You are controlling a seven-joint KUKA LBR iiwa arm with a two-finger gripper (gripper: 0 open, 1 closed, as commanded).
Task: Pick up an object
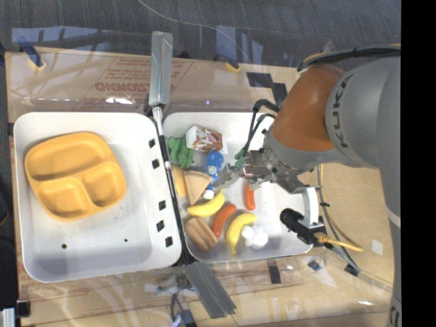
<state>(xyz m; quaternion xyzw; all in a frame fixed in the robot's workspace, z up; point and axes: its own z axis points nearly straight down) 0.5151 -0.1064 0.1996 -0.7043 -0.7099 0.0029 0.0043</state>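
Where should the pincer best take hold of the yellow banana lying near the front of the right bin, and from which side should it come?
Probably at the middle of the yellow banana, coming straight down from above. It lies flat and curved, so its narrow width at mid-length suits two fingers closing across it. The orange sausage on its left and the white piece on its right crowd its sides, so keep the fingers narrow.

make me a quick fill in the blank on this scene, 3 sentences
1. The yellow tray lies in the ____ bin.
2. The arm's band is ____.
3. The toy food, with two bananas, lies in the ____ bin.

Missing words: left; orange; right
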